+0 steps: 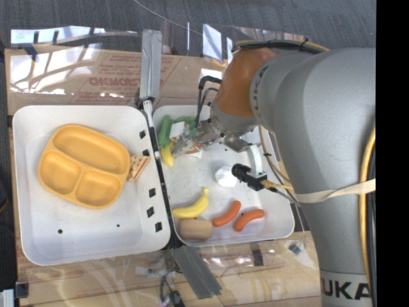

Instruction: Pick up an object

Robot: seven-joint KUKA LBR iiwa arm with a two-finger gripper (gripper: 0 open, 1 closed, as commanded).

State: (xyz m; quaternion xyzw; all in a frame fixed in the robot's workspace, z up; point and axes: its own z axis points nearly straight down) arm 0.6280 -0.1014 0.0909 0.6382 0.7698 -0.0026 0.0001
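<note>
Reaching into the right bin, the gripper sits low among green items for a pick, its finger state indiscernible; banana and sausages lie well below it.

Left shallow white plastic bin: yellow-orange three-compartment plastic tray; at its 3 o'clock, small tan cracker piece with red edging.
Right shallow white plastic bin: green bean-like toy pod at 11 o'clock; curved yellow toy banana, brown oval toy potato and two orange-red toy sausages toward 6 o'clock; small white round piece centre.
Grey robot arm with orange band.
</note>
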